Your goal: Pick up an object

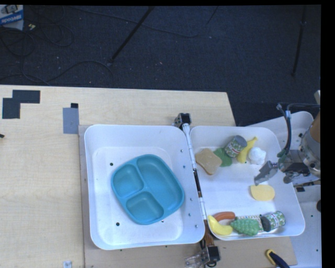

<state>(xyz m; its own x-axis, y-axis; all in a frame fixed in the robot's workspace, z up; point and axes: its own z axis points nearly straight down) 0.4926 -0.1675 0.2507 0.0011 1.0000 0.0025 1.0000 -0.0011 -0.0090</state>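
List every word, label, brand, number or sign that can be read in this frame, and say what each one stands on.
No text can be read.
Blue and white item at the top left corner: it carries print, too blurred to read.
Can lying at the right bin's near edge: label too small to read.
Green-labelled can at that bin's far side: label too small to read.
Blue sectioned tray: no markings seen.

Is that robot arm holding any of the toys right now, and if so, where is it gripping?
Nothing is held. The gripper hangs over the right bin, just above the yellow disc, with no toy in its grasp.
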